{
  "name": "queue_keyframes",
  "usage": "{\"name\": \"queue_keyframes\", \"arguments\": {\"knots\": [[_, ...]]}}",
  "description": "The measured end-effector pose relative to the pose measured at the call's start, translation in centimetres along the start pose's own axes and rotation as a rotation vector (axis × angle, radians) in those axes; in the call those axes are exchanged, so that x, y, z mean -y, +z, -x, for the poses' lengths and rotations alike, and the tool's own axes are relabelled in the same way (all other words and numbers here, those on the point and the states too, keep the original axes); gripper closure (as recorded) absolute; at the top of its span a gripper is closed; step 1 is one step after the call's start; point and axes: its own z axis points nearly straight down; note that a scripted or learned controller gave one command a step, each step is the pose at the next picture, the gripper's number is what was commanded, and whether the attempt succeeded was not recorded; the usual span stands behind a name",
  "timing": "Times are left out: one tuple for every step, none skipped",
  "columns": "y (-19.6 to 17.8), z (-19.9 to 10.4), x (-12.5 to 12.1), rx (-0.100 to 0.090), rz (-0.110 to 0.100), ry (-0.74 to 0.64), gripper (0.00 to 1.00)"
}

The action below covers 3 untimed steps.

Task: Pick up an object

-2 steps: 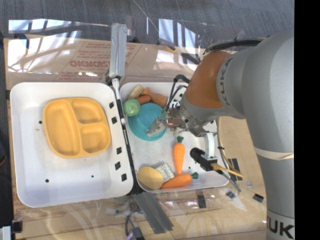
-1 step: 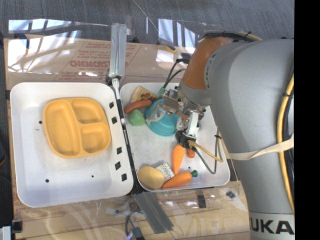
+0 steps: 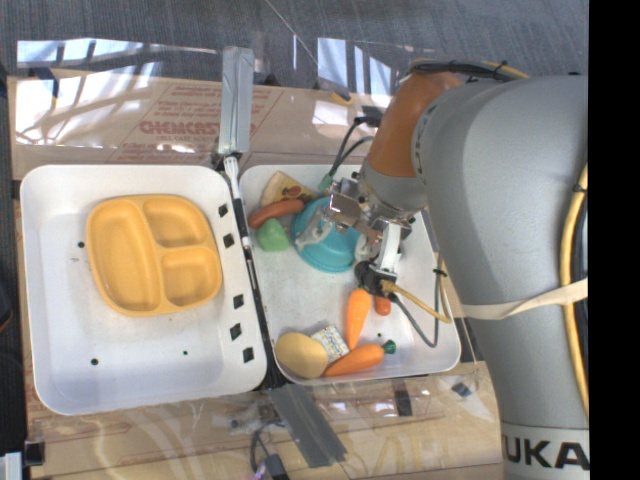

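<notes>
A: Teal plastic, a bowl [image 3: 328,245], sits right under the gripper [image 3: 345,230] in the right bin [image 3: 440,353], touching it as far as I can see.

B: Is it being held?

A: I cannot tell; the wrist hides that part.

B: What lies near the gripper?

A: A green piece [image 3: 271,236] and a reddish sausage [image 3: 277,211] just to its left. Below it, an upright carrot [image 3: 357,315]; further below, another carrot [image 3: 354,360] beside a pale potato [image 3: 300,354].

B: And far left of it?

A: A yellow divided tray [image 3: 152,252] in the left bin [image 3: 60,368].
</notes>
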Motion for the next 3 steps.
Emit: {"name": "queue_keyframes", "arguments": {"knots": [[-0.3,-1.7,2.5,0.014,0.071,-0.298,1.0],[0.2,-1.3,1.7,0.012,0.061,-0.326,1.0],[0.2,-2.6,-0.6,0.019,-0.024,-0.094,1.0]]}}
